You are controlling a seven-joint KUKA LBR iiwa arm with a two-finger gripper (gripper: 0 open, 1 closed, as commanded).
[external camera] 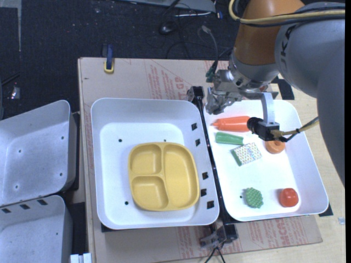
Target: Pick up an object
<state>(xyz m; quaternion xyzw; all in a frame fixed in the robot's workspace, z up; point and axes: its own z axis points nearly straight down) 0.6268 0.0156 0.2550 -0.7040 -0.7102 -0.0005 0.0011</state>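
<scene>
Up close, the gripper (218, 104) is hovering at the upper left corner of the right bin (307, 163), though whether it is apart or closed I cannot tell. Just beside it, to its right and slightly lower, an orange carrot (232, 124) is lying lengthwise (tapering to a point on its left). A green block (228, 138) is sitting just under the carrot.

A tan cardboard-covered bench (142, 73) stands on dark speckled floor (49, 32); cables (170, 23) trail at the far side.
</scene>
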